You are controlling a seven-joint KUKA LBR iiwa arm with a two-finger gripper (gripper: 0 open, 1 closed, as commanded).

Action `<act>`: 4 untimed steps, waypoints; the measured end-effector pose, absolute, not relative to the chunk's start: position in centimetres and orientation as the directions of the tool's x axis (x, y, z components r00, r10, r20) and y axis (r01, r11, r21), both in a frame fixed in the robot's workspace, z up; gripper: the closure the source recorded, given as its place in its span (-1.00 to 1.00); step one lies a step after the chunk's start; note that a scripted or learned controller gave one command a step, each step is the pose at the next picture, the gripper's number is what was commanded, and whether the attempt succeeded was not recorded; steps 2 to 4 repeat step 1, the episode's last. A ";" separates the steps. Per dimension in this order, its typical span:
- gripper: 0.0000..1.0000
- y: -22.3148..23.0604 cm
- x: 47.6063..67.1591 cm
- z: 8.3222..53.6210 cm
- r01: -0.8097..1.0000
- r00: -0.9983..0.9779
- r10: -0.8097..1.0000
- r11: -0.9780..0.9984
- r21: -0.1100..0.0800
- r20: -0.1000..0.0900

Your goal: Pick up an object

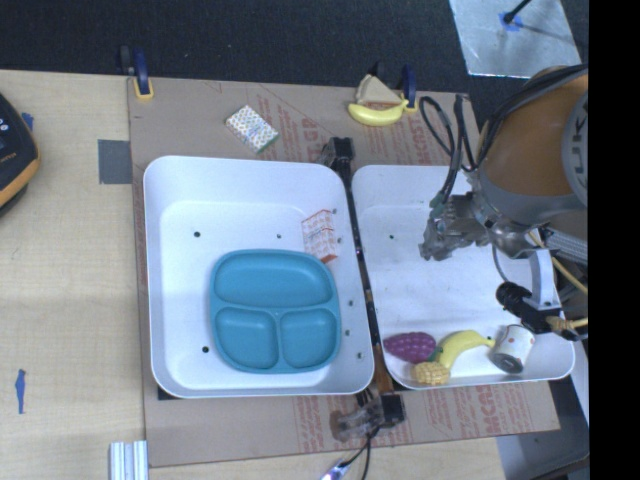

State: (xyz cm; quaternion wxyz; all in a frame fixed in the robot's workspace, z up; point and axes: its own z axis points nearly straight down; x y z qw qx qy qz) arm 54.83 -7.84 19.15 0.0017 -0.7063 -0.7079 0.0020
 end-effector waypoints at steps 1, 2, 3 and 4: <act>1.00 -2.5 57.4 19.2 1.000 -0.007 1.000 0.007 -0.003 -0.001; 1.00 -2.5 57.4 19.2 1.000 -0.007 1.000 0.007 -0.003 -0.001; 1.00 -2.5 57.4 19.2 1.000 -0.007 1.000 0.007 -0.003 -0.001; 1.00 -2.5 57.4 19.2 1.000 -0.007 1.000 0.007 -0.003 -0.001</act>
